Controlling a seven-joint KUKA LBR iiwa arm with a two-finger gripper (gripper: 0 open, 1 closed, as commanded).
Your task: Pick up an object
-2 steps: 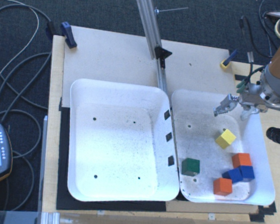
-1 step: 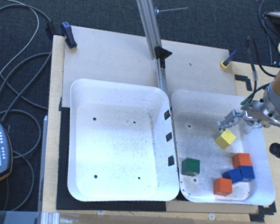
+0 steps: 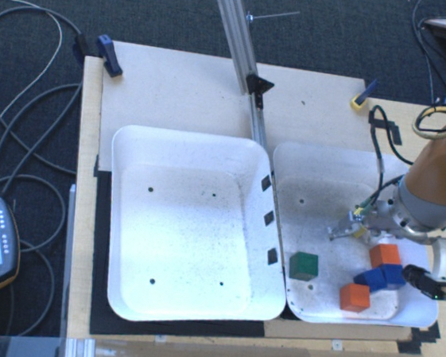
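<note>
From my seat the arm (image 3: 439,178) comes in at three o'clock, its orange band and grey wrist cut off by the frame edge, so I see little above the wrist. The end effector (image 3: 353,227) hangs over the right bin (image 3: 320,165), a thin metal tangle with wires around it; I cannot tell whether it is open or closed, and I see nothing between its tips.

Four blocks lie in that bin toward five o'clock. The green block (image 3: 304,265) sits alone near the bin's left wall. The orange block (image 3: 385,254) lies just below the wrist, touching or nearly touching the blue block (image 3: 380,277) beneath it; the blue one's outline is hard to read, and it may be more than one piece. A red-orange block (image 3: 355,297) sits at the bin's near rim, just beside the blue.

The left bin (image 3: 130,155) shows speckled white floor with a few dark dots. A slanted metal pole (image 3: 236,31) crosses the bench (image 3: 177,88) at twelve o'clock, hiding part of the gap between the bins.
</note>
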